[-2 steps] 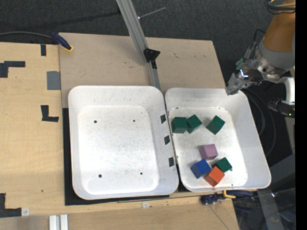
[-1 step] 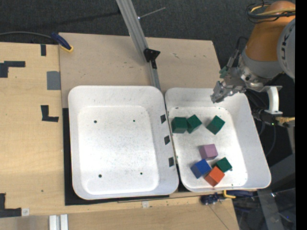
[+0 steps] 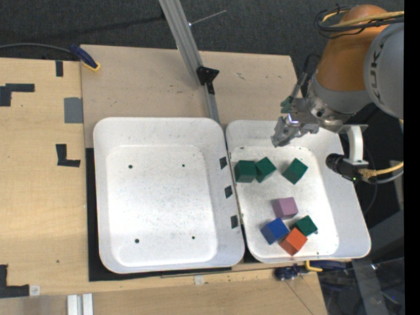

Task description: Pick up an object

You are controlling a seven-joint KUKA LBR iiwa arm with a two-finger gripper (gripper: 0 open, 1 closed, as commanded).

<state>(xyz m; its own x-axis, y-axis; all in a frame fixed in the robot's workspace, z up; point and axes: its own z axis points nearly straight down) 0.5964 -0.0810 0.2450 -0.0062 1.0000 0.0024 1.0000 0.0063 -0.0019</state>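
Note:
The right bin [image 3: 341, 241] holds several small blocks. Two dark green cubes [image 3: 254, 170] touch each other near its left side, and a third green cube [image 3: 295, 170] lies to their right. Lower down lie a purple cube [image 3: 285, 207], a blue cube [image 3: 274, 231], a small green cube [image 3: 306, 226] and an orange cube [image 3: 294, 241], the last three clustered together. My gripper [image 3: 286, 135] hangs over the bin's far edge, above and behind the green cubes, with nothing visible between its fingers.
The left bin [image 3: 105, 136] sits beside the right one on the wooden bench. A slanted metal pole [image 3: 186, 38] runs down to the gap between the bins. A black cable fitting [image 3: 341, 165] sticks out over the right bin's right rim.

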